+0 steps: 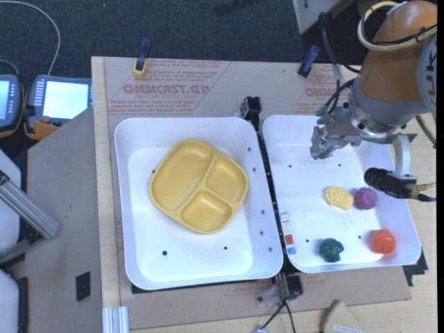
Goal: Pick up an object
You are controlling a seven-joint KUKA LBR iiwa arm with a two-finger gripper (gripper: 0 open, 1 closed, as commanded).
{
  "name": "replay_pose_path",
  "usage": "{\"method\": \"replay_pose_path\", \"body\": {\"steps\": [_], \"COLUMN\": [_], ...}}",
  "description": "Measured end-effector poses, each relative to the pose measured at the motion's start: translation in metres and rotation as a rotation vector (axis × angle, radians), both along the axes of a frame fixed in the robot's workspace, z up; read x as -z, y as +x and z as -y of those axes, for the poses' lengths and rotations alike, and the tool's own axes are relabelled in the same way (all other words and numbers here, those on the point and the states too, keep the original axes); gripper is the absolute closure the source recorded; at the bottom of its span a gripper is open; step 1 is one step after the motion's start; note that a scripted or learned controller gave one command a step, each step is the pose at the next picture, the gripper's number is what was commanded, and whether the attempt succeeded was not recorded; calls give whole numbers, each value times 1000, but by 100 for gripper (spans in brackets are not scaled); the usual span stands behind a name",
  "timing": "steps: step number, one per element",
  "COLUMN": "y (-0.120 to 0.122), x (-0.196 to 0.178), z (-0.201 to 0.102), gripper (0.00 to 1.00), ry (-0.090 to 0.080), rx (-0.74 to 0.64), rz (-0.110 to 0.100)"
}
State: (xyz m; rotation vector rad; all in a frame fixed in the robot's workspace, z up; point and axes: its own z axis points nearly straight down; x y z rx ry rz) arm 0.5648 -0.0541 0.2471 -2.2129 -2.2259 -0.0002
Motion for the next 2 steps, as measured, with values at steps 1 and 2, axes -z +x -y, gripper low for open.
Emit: {"method": "replay_pose_path", "body": {"steps": [1,2], "y": [-1,-3], "x": [15,28], "z": [-52,-108], "gripper": [100,100], "ry": [0,-1], "rx": [0,0], "rz": [-1,-2]}}
